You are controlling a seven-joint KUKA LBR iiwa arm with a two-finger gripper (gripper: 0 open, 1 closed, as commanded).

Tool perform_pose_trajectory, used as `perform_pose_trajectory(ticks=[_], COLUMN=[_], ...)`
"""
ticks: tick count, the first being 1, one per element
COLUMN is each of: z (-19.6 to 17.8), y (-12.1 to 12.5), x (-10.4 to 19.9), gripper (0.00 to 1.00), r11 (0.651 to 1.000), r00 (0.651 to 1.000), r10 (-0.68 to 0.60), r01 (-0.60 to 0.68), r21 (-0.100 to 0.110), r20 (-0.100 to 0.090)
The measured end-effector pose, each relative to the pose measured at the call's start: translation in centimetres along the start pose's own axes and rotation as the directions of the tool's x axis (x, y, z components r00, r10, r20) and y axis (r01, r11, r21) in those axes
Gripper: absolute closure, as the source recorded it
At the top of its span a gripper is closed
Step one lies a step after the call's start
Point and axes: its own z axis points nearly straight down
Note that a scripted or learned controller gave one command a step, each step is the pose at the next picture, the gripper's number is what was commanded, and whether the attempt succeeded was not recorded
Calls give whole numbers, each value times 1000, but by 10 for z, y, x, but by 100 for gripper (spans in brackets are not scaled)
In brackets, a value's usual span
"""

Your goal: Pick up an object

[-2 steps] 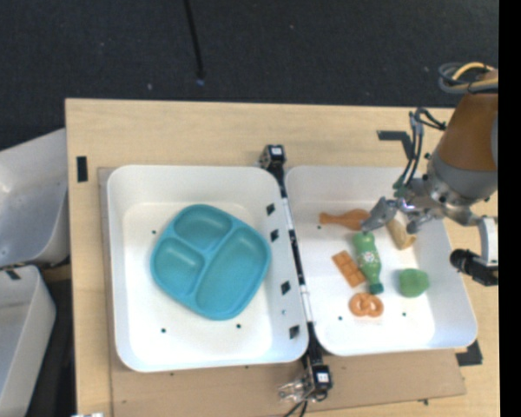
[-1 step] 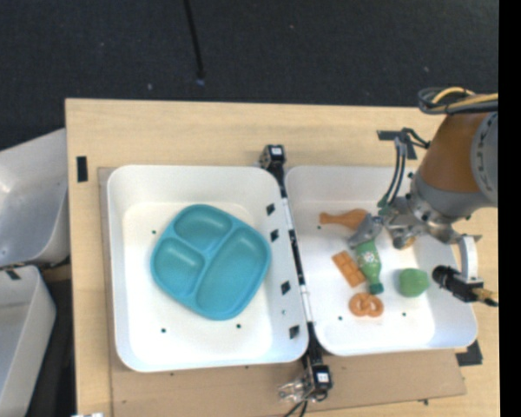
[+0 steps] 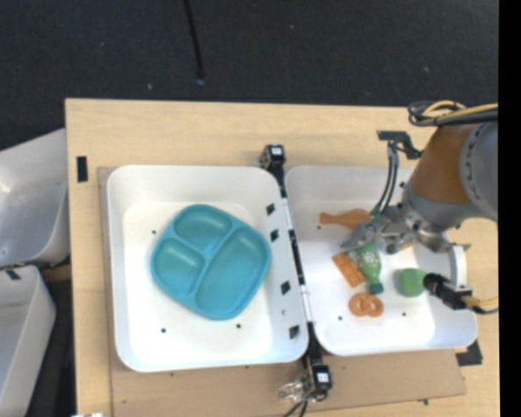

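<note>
Green bottle (image 3: 369, 266) long axis near-vertical in view, cap toward claw (image 3: 372, 235); orange block (image 3: 349, 268) touching left, green ball (image 3: 409, 281) right; claw state: cannot tell.

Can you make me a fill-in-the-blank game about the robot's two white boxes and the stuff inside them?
1. The blue plate lies in the ____ bin.
2. The round ball in the right bin is coloured ____.
3. The blue plate has ____ compartments.
4. The gripper is above the ____ bin.

Missing words: left; green; three; right
</note>
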Motion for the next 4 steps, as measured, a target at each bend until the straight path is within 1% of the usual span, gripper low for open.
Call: perform_pose_trajectory(ticks=[1, 2, 3, 4], z=[-11, -53, -109, -152], y=[2, 0, -2, 5], x=[0, -5, -15, -17], gripper=[100, 100, 100, 100], r11=[1000, 1000, 1000, 1000], r00=[1000, 1000, 1000, 1000], r10=[0, 4, 4, -6], r01=[0, -4, -4, 6], r21=[-4, -3, -4, -4], r20=[-2, -1, 0, 0])
